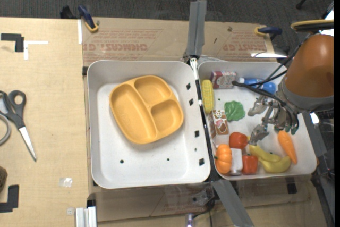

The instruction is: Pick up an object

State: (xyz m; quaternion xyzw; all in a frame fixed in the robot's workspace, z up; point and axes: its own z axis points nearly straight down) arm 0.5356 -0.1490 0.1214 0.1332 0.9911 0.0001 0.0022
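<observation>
Gripper (258, 124) is seen at the right of the frame, fingers spread and holding nothing, poised over the right bin (305, 167). Just below it lies a banana (271, 159), taken as the likeliest target; it is judged light, rigid and smooth, best pinched across its curved middle. A carrot (287, 146) lies just beside. The arm (313, 69) is angled down from the right.
</observation>
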